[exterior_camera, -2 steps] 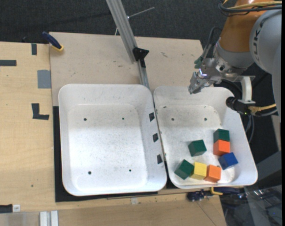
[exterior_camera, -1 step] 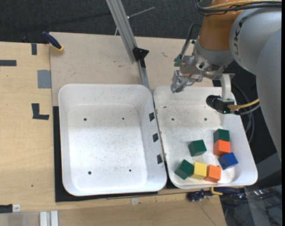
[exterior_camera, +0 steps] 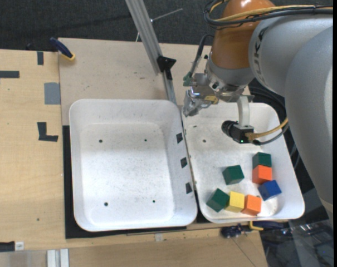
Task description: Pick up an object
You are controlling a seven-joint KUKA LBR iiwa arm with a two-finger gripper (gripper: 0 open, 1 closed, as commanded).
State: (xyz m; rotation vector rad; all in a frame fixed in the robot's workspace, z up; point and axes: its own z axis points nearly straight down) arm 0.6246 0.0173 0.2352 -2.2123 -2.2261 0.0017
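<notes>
Arm: grey, with an orange band (exterior_camera: 243, 7) above the wrist, reaching in from the right and hanging over the back of the right bin.
Tool (exterior_camera: 191, 105): sits low over the back-left corner of the right bin, close to the divide between the two bins; whether it is wide or narrow cannot be told from this angle, and nothing is seen between its tips.
Right bin (exterior_camera: 213, 149): shallow and white, holding all the blocks, which are gathered in its front-right part, well apart from the tool.
Green block, middle (exterior_camera: 233, 174): stands alone, a little behind the front row.
Green block, front (exterior_camera: 218, 199): leftmost of the front row, just beside the yellow block (exterior_camera: 236, 201).
Orange block, front (exterior_camera: 252, 204): touching the yellow block on its right side.
Blue block (exterior_camera: 269, 189): near the right wall, just behind the front orange block.
Orange block, back (exterior_camera: 262, 173): just behind the blue block, with a dark green block (exterior_camera: 262, 159) directly behind it.
Left bin (exterior_camera: 123, 166): shallow and white, with a few dark dots on its floor.
Surface (exterior_camera: 23, 166): light wood, with grey and black tape marks on its left part.
Metal rail (exterior_camera: 149, 32): slants down from the top of the view to the back edge between the bins.
</notes>
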